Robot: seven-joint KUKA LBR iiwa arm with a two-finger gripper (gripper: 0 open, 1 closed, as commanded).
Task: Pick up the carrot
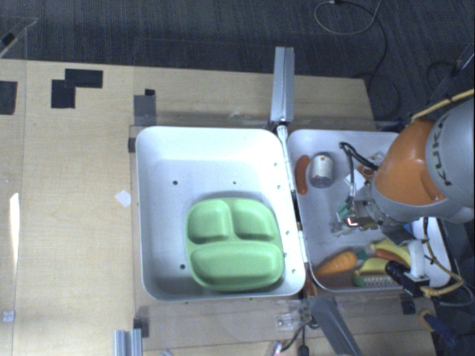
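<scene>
Orange carrot (338,262) lies at right bin's (315,144) near edge, beside yellow items. Gripper (355,215) hovers just above it; grip state cannot be told. Approach step: next move needs descent toward carrot.

The orange carrot (338,262) lies flat along the right bin's near wall, apparently pointing left.

A pale wooden bench (67,221) stands on dark carpet (185,17), a black cable (349,13) lying looped there.
</scene>
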